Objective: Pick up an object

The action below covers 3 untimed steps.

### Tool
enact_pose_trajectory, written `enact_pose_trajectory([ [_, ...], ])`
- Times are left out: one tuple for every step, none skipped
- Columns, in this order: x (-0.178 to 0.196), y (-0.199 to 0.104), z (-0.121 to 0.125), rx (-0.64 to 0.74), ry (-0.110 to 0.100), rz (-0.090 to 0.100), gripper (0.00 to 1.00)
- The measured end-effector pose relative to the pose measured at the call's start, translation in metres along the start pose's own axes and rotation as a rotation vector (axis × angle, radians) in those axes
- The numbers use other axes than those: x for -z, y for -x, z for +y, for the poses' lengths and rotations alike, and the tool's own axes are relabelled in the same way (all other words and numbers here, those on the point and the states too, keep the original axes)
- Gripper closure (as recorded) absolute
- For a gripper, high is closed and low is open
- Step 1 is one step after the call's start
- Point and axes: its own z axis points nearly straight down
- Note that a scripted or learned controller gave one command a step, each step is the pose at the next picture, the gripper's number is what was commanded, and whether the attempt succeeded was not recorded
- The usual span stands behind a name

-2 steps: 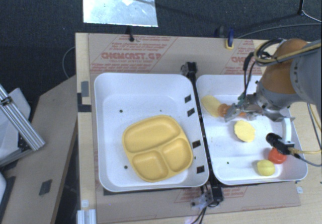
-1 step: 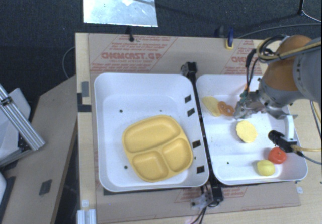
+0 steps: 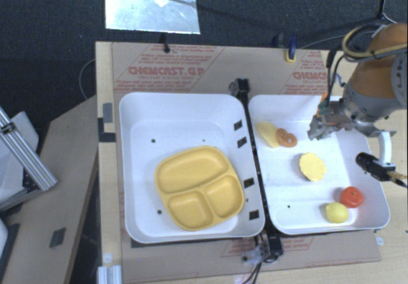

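Toy food (image 3: 312, 166) lies in the right-hand bin (image 3: 376, 212) — we see the gripper (image 3: 320, 128) above it, finger state indiscernible.

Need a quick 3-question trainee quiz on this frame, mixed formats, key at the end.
1. True or false: the yellow divided tray lies in the left bin.
2. How many items lie in the right bin?
3. Which is nearest the gripper: A) red tomato B) lemon C) orange ring

Key
1. True.
2. Five: pale yellow piece, orange ring, yellow round piece, red tomato, lemon.
3. C.
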Motion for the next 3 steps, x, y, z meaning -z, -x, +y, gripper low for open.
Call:
enact_pose_trajectory([
  [0.06,0.01,0.001,-0.001,0.0,-0.001,1.0],
  [0.063,0.01,0.002,0.001,-0.005,0.001,1.0],
  [0.057,-0.035,-0.003,0.005,-0.007,0.003,1.0],
])
